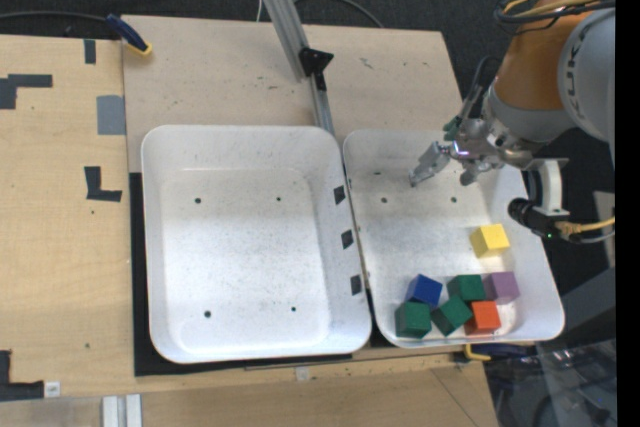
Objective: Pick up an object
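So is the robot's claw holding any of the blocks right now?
No, nothing. The gripper hangs open over the right bin, far from the blocks; the closest, the yellow block, lies apart from it.

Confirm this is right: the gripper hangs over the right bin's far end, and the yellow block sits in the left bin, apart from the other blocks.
Wrong on one point: the yellow block lies in the right bin, not the left one, as the camera view shows. The rest stands: the gripper hangs over that bin's far end, and the yellow block sits apart from the cluster at the near end.

Grey arm (pixel 560 65) reaching from right, claw (pixel 445 170) angled down-left, fingers spread, gripping nothing
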